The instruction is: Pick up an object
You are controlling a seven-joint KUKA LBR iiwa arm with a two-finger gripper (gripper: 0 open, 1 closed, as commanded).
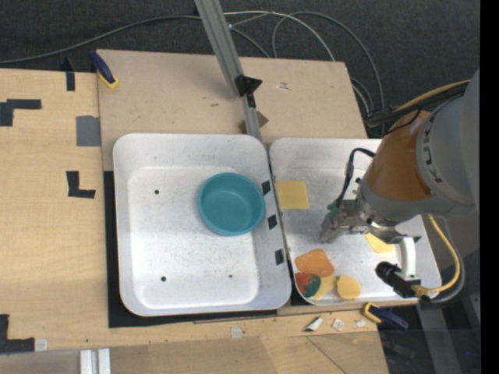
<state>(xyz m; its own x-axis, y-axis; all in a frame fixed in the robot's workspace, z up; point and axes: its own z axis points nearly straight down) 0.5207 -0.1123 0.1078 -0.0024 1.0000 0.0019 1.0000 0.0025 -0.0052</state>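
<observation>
My gripper [334,227] is low over the middle of the right bin [312,156], above bare white floor. A flat yellow square [294,195] lies to its left near the bin's divider. An orange lump [315,261] sits just below and left of the gripper, apart from it. At the front edge lie a red and green piece [310,286] and a round yellow piece [348,287]. Another yellow piece [380,244] peeks out from under the wrist. A teal bowl [231,202] stands in the left bin [140,209].
A grey metal pole [222,29] slants down from the top to the bins' back edge. Cables loop behind the right bin. Blue and yellow clamps sit at the board's back left [104,68] and front right [382,315].
</observation>
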